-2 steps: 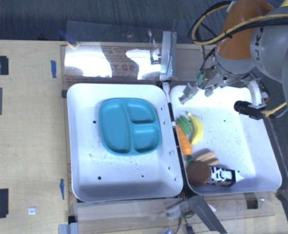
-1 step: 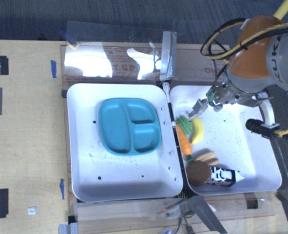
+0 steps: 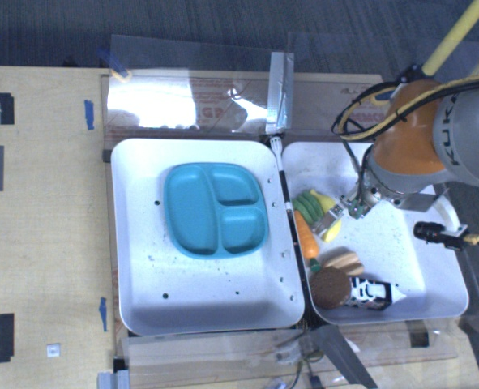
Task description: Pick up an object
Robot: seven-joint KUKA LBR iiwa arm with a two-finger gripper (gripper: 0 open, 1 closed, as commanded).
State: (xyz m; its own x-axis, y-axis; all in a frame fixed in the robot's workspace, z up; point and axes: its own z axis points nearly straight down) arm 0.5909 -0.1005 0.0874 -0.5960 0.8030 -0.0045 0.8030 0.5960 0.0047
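Note:
The right bin (image 3: 413,262) holds a cluster of small items along its left side. A green vegetable (image 3: 310,203) lies at the top, with a yellow piece (image 3: 331,230) just below it and an orange carrot (image 3: 306,238) along the bin's left wall. Lower down are a tan piece (image 3: 342,259), a brown round object (image 3: 329,288) and a black-and-white item (image 3: 372,292). My gripper (image 3: 348,210) hangs low in this bin, right beside the green vegetable and the yellow piece. Nothing shows held in it.
The left bin (image 3: 134,217) holds a blue divided plate (image 3: 216,209). A clear plastic sheet (image 3: 190,96) stands behind the bins. Cables and a black fitting (image 3: 438,233) trail off the arm over the right bin's far side.

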